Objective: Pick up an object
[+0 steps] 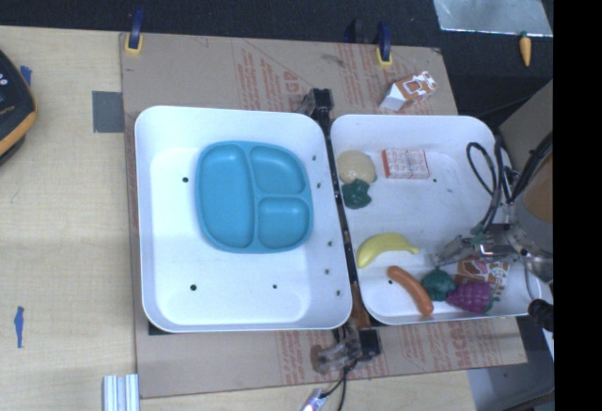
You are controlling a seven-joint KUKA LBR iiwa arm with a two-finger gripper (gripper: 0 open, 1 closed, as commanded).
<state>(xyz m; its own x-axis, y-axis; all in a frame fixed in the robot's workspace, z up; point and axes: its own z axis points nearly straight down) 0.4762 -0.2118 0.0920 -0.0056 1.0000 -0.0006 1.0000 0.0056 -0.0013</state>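
The grapes [473, 295] lie in the right bin's [442, 132] near corner, touching a green toy [438, 284] beside a sausage [411, 290] and banana [384, 247]. Probably light, bumpy plastic; grip across the middle. The hand [484, 245] hovers just above; its spread I cannot tell.

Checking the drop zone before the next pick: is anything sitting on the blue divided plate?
No, the blue plate in the left bin has nothing in its compartments.

Glossy white plastic bins [235, 310] rest on matt brown cardboard [282, 71] over pale wood-look bench [56, 240].
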